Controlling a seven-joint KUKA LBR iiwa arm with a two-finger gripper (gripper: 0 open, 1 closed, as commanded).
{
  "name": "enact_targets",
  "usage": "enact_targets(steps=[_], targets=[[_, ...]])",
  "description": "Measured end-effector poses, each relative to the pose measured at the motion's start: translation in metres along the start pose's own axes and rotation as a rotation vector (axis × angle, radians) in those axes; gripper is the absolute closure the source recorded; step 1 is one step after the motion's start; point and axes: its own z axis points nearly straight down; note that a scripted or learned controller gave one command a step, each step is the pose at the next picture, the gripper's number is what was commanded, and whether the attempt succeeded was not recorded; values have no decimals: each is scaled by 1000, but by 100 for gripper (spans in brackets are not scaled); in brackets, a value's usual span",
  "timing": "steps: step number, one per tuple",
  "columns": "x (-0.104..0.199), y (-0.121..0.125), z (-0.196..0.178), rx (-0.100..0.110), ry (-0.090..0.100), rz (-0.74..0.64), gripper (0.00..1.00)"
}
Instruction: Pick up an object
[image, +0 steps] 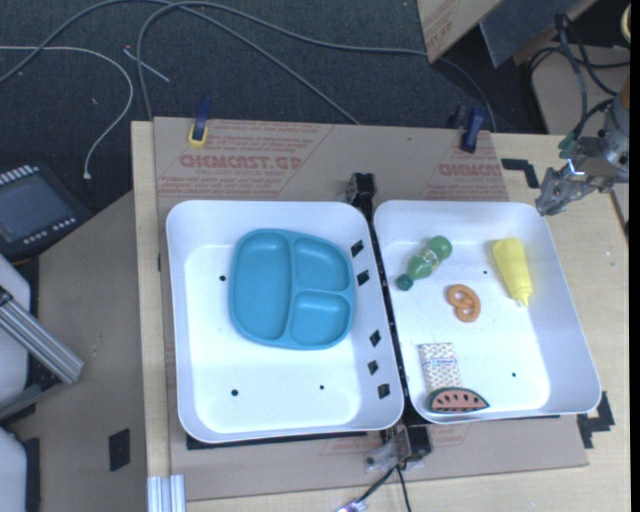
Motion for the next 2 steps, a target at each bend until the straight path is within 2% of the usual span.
enact_targets(steps=[1,2], targets=[[0,1,-4,5,2,-1,100],[41,-23,-9,10,5,-3,100]])
